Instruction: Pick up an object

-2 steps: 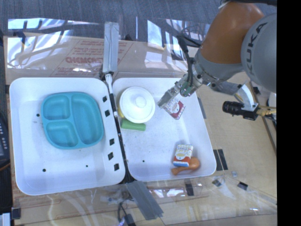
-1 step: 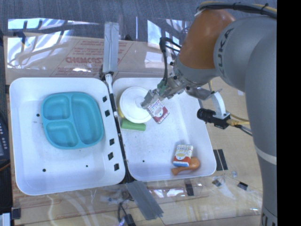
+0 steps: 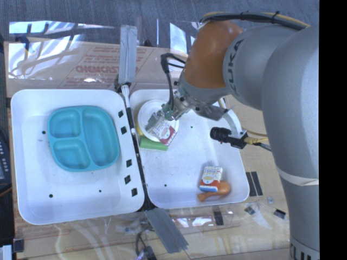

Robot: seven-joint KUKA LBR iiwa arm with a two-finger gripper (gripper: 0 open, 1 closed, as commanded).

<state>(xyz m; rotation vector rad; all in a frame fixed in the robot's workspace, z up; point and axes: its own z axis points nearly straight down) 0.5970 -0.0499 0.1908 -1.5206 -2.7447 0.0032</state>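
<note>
A: Status on the pick?

B: Not lifted yet, I'd say. My gripper (image 3: 167, 112) is down in the right bin (image 3: 184, 191), at a crinkled packet (image 3: 161, 130) lying over a white dish (image 3: 147, 112). Can't tell if it's clamped on it.

A: What else is in there?

B: Green flat piece (image 3: 152, 144) just under the packet. Small carton (image 3: 211, 178) touching an orange item (image 3: 218, 190) near the front edge. Left bin (image 3: 32, 199) holds a teal divided plate (image 3: 84, 137).

A: Left to do?

B: Confirm grip, raise clear.
</note>
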